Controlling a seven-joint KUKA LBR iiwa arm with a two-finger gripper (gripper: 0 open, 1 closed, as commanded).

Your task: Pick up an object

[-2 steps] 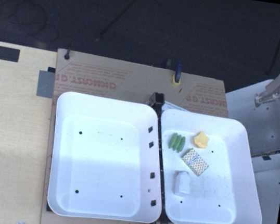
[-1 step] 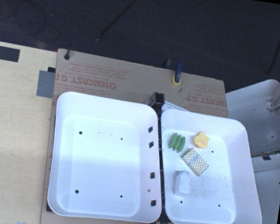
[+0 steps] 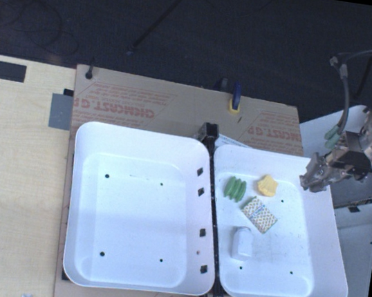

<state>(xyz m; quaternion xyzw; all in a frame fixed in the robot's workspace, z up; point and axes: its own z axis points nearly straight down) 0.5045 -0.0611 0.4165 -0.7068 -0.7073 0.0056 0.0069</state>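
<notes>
The right bin (image 3: 324,271) holds a green ridged object (image 3: 235,188), a yellow chunk (image 3: 267,186), a patterned white-and-tan block (image 3: 260,215) and a small white cylinder (image 3: 242,243). My gripper (image 3: 316,177) hangs over the bin's upper right rim, well to the right of the yellow chunk. Nothing shows between its fingers.
The left bin (image 3: 92,164) lies beside the right one, joined by a black divider with clips (image 3: 205,203). Both rest on a cardboard sheet (image 3: 144,103). Cables and a hose (image 3: 345,92) run above the gripper at the right.
</notes>
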